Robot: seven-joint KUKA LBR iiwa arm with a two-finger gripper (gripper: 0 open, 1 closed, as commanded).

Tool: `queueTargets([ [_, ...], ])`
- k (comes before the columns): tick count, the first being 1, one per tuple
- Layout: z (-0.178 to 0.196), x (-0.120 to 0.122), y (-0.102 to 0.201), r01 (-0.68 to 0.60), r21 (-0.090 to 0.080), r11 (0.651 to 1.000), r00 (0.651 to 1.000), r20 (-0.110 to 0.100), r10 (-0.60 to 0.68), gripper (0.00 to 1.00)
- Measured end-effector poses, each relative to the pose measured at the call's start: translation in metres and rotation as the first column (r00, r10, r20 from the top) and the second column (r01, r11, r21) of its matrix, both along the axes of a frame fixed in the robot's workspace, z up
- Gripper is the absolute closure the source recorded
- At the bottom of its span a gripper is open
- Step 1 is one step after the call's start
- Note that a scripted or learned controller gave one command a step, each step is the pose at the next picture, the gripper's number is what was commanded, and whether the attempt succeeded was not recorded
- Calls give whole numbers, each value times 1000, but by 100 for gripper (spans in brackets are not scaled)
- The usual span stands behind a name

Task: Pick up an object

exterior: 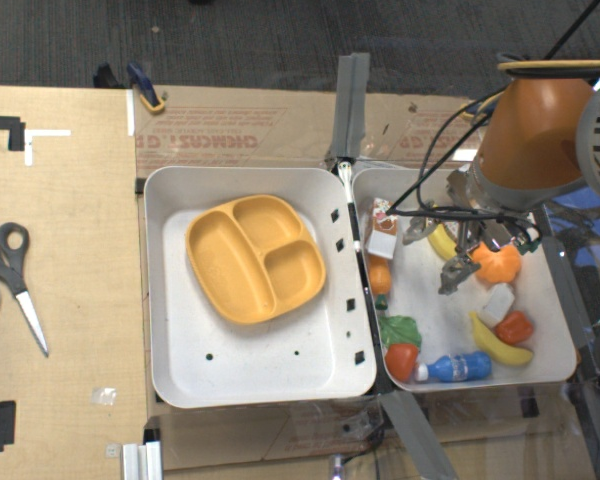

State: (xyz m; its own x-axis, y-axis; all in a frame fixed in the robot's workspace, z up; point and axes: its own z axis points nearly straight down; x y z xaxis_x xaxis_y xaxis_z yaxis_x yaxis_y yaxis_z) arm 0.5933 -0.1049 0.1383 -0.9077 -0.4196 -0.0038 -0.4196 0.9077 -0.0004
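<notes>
The gripper [470, 260] is hanging over the right bin [420, 313] beside an orange ball [499, 264] (whether released or clenched I cannot tell), seemingly approaching for a pick, needing a centred descent next.

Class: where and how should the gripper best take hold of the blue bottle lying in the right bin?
Probably the bottle's blue middle, from above, fingers across its width. It lies flat along the bin's front wall, with a red fruit at its cap end and a banana beside the other.
</notes>
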Motion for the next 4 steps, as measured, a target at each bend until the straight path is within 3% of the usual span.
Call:
queueTargets([
  [1,-45,36,-34,48,0,999,999,3,-48,0],
  [2,-33,38,-33,47,0,999,999,11,-47,100],
  [3,-46,13,0,-222,0,975,975,-1,222,100],
  [4,-46,13,0,-222,0,975,975,0,222,0],
])
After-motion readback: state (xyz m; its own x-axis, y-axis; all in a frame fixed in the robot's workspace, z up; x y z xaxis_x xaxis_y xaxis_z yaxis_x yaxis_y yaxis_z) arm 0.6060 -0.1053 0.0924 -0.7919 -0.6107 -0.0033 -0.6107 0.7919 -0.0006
